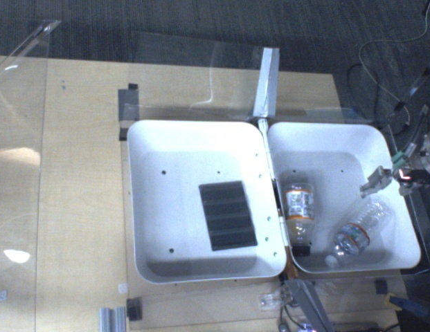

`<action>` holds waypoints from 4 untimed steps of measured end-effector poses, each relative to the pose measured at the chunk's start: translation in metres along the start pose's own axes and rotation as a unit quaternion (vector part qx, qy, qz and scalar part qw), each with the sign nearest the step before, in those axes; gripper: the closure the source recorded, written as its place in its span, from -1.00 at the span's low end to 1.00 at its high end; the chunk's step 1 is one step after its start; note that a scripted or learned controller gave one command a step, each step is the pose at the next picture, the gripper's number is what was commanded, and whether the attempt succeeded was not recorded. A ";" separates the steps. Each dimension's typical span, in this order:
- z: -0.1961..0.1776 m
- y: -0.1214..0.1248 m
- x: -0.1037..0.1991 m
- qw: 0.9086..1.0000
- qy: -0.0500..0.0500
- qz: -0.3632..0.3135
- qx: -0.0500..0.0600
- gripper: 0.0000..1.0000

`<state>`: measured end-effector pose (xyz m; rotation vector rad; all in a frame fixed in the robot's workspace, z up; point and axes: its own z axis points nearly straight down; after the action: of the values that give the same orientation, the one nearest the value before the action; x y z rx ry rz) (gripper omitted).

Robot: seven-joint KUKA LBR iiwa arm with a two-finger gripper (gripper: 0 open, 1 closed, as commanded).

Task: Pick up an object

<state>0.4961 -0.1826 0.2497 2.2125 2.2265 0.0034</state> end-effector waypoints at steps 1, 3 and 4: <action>0.145 0.005 -0.021 0.999 -0.001 0.047 -0.005 -1.00; 0.137 0.005 -0.020 0.999 0.000 0.047 -0.004 -1.00; 0.138 0.075 -0.012 0.997 0.000 0.075 -0.001 -1.00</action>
<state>0.5719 -0.1944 0.1115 2.3712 2.0546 0.0058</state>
